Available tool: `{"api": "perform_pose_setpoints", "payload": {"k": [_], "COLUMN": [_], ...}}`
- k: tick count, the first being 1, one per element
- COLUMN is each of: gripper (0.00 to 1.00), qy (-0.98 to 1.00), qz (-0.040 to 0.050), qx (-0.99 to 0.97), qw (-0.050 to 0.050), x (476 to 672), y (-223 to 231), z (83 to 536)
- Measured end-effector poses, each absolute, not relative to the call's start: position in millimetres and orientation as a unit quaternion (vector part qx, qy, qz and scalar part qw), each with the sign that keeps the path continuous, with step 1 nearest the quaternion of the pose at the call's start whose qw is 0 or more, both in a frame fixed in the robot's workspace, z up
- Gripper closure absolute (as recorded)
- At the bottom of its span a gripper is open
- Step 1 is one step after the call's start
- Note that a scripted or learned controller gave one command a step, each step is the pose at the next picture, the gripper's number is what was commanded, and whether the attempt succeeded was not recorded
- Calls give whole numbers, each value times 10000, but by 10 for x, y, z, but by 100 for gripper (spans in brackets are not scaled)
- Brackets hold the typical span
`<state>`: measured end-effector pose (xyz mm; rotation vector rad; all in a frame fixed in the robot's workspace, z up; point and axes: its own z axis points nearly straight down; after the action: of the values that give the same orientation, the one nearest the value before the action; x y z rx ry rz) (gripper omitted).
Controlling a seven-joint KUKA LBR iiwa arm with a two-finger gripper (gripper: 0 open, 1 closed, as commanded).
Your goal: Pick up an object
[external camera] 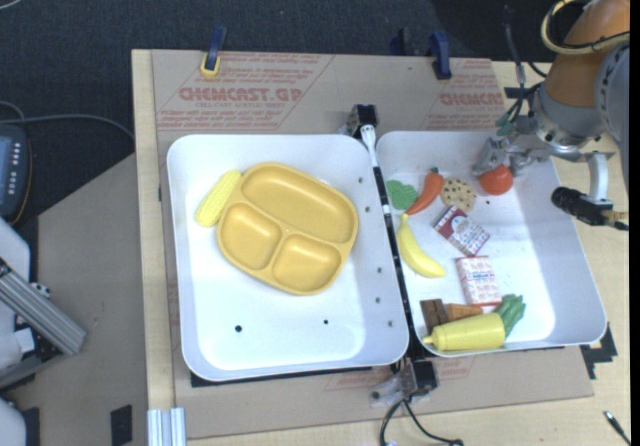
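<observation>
- Tomato point(495, 180), small, round and red-orange, sits right under the gripper point(497, 160) in the far part of the right bin point(590, 279), and it looks lifted a touch clear of the bin floor, though I can't be sure of that from this angle.
- Gripper's grey fingers point(484, 156) come down on either side of the tomato and appear clamped on it — that's the one relation that matters here, the thing is directly below the wrist, not off to a side.
- Being round, the tomato has no long axis to line up with; my read is the next move is a straight lift, and a slip out of the fingers is the risk.
- Just left of it lie a cookie point(459, 194) and a carrot point(428, 191), near but apart from the tomato.
- Down the same bin: a banana point(418, 250), a red-and-white packet point(461, 231), a red-printed carton point(479, 283), and a yellow bottle point(466, 335) at the near edge.
- Left bin point(200, 324) carries a yellow divided tray point(287, 226) with a corn cob point(217, 198) touching its left side.
- Writing: the cardboard point(300, 84) under the bins reads "CHEMCAST GP" in red; print on the packet and carton is too small to read.
</observation>
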<state>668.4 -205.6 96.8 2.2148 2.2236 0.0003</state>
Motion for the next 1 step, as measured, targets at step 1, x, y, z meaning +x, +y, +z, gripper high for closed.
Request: {"api": "perform_pose_setpoints", "payload": {"k": [1], "gripper": [100], "qy": [7076], "qz": [20], "qx": [7066], "qw": [41], "x": [6728], "y": [-2019], "z": [1610]}}
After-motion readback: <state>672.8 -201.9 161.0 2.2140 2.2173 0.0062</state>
